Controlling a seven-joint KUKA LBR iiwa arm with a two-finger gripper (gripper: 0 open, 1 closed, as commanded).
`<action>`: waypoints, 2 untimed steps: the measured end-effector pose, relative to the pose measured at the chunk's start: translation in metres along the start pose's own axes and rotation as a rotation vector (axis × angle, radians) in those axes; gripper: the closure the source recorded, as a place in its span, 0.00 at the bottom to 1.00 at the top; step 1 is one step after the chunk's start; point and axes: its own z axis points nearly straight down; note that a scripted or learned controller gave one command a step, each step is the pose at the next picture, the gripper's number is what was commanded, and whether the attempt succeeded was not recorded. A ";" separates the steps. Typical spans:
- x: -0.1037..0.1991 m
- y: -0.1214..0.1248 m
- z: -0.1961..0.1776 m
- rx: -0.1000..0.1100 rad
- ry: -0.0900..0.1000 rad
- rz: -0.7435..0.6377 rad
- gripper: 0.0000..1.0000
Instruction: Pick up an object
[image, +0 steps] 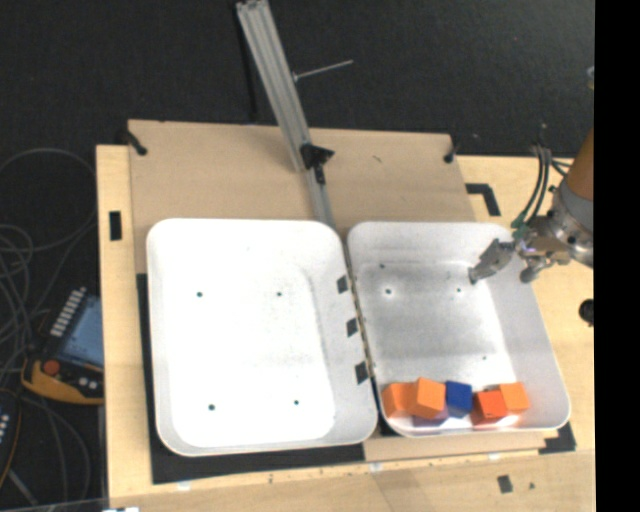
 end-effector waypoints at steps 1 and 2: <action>0.063 -0.082 0.092 0.012 0.008 0.006 0.00; 0.131 -0.078 0.075 -0.001 0.006 -0.003 0.00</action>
